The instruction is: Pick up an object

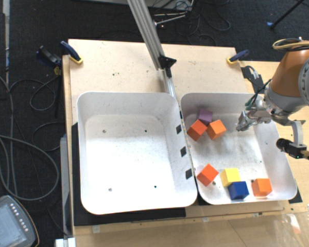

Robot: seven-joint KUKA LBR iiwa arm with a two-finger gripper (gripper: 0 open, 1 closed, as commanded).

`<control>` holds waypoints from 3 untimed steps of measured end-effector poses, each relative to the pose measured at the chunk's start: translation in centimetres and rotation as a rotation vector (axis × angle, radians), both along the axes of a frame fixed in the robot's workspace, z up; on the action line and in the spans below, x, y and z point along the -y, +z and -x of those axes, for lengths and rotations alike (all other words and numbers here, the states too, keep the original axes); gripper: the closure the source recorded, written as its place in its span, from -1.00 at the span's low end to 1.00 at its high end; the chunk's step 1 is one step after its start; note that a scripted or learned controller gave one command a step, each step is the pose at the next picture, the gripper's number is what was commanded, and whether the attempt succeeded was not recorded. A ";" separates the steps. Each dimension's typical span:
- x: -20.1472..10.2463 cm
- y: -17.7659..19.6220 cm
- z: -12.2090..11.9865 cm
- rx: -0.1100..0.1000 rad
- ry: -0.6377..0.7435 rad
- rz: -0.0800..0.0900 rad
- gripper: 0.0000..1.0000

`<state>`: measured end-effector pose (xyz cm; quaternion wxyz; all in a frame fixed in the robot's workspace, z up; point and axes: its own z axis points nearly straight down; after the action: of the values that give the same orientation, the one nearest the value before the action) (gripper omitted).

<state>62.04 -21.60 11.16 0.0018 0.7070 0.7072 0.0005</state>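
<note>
Gripper (243,123) near right bin's (278,153) far edge.

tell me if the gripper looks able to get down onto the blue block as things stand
Probably yes. The gripper hangs over the right bin's far side, and the blue block lies near the front with its top uncovered. The yellow block touches it, so the fingers may have little room on that side.

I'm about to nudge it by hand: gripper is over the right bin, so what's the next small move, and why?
Probably ease the gripper left toward the nearest orange cube. The gripper sits just right of the orange-and-purple cluster near the right bin's far end, apart from it, with bare bin floor between them.
</note>
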 end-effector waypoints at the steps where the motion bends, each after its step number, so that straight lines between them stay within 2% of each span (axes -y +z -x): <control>1: -0.9 4.9 -0.3 0.004 0.003 0.000 1.00; 3: -0.7 16.8 -0.7 0.005 0.003 0.001 1.00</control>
<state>62.71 -20.90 27.96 0.0040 0.7058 0.7084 0.0018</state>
